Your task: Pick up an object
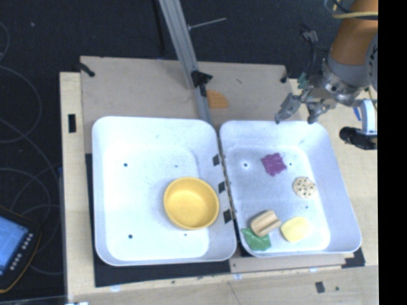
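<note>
Purple object (274,164) lies in right bin (331,164), centre-right of frame; my gripper (297,114) hangs above its upper rim, fingers spread, grasping nothing.

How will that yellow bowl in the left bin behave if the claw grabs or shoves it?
The yellow bowl looks stiff and probably light. It sits upright on a flat base, so a push would likely slide it, not roll it. Its rim looks thin, and seems the likeliest place to grip.

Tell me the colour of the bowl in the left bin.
Yellow. The bowl shows clearly in the camera view, looking down from above.
</note>
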`<state>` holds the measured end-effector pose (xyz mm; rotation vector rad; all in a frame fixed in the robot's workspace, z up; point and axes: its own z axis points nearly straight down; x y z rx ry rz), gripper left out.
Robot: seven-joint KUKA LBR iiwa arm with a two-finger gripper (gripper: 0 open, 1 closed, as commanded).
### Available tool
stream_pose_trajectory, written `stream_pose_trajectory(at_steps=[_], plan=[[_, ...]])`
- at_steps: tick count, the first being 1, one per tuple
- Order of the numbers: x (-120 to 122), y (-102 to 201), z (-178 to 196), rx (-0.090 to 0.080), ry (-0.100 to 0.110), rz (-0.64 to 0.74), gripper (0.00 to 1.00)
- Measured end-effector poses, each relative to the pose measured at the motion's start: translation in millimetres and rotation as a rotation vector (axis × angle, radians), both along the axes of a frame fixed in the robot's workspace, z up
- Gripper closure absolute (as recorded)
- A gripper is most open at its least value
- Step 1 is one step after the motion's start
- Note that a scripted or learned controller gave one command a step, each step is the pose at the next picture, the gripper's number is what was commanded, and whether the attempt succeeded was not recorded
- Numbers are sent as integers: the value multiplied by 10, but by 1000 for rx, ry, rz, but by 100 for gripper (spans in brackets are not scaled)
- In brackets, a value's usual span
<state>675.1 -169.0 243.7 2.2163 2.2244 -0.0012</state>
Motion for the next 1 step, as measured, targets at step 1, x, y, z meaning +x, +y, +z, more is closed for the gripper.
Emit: stream_pose_trajectory(at_steps=[1], plan=[[-2,-7,2,-2,1,0,0]])
